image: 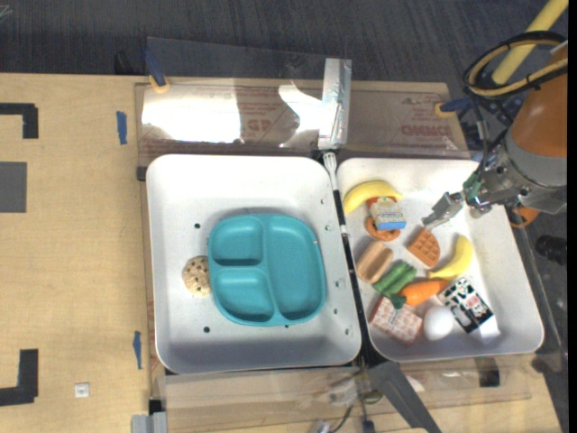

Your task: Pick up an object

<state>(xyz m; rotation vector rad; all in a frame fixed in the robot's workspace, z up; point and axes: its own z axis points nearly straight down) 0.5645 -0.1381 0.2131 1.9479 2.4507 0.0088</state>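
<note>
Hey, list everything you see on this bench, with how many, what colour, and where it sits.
left bin: one, white, left half of bench
right bin: one, white, right half
divided plate: one, teal, middle of left bin
cookie: one, tan, left bin, at the plate's left edge
bananas: two, yellow, right bin, one at the upper left, one at the right
carrot: one, orange, right bin
egg: one, white, right bin, near front
arm: one, grey and orange, right edge
claw: one, grey, above right bin

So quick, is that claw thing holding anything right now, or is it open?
Gripper: above the right bin, nothing seen in it; open or shut cannot be told from this view.
</note>
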